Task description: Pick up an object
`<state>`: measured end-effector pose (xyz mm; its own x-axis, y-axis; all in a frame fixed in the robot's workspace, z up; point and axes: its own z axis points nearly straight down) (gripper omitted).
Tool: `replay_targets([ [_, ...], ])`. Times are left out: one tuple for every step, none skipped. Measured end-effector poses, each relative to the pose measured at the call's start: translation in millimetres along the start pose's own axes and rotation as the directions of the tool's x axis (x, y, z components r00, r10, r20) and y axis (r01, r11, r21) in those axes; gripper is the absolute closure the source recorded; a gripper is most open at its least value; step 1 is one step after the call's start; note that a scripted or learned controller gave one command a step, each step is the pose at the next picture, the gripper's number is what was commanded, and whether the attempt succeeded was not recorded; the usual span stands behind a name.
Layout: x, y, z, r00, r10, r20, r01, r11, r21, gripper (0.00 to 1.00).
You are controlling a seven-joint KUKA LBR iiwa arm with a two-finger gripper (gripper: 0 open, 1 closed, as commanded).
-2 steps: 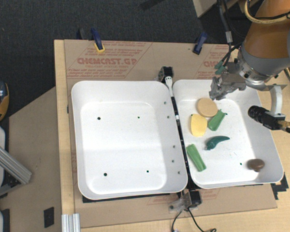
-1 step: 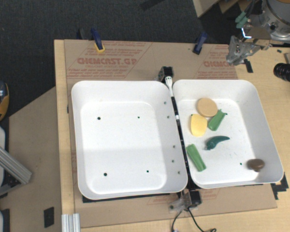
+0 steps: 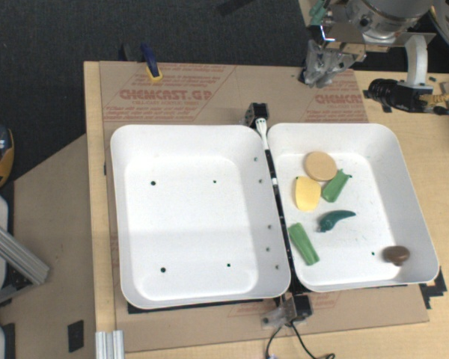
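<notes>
Camera view is showing our gripper [image 3: 319,72] hanging above the cardboard [image 3: 209,88] behind the right bin [image 3: 404,163], well apart from everything in it. We are not managing to tell how its jaws stand. In that bin are lying a tan disc [image 3: 319,165], a yellow piece [image 3: 307,194], two green sticks [image 3: 334,186] [image 3: 303,244], a teal curved piece [image 3: 334,219] and a brown lump [image 3: 395,255].

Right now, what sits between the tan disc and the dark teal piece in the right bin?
In the camera view, a light green piece lies between the tan disc and the dark teal piece, with a yellow piece just beside it.
</notes>
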<state>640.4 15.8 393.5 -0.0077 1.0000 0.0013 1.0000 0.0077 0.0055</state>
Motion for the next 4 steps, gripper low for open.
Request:
replay_targets([
  [75.6, 27.9, -25.6, 1.000, -0.001, -0.001, 0.001, 1.000, -0.002, 1.00],
  [137.8, 20.7, -46.2, 1.000, 0.001, -0.002, -0.001, 1.000, 0.000, 1.00],
  [192.4, 26.0, 26.9, 1.000, 0.002, 0.002, -0.002, 1.000, 0.015, 1.00],
  [211.8, -69.8, -54.2, 1.000, 0.000, -0.005, 0.000, 1.000, 0.000, 1.00],
])
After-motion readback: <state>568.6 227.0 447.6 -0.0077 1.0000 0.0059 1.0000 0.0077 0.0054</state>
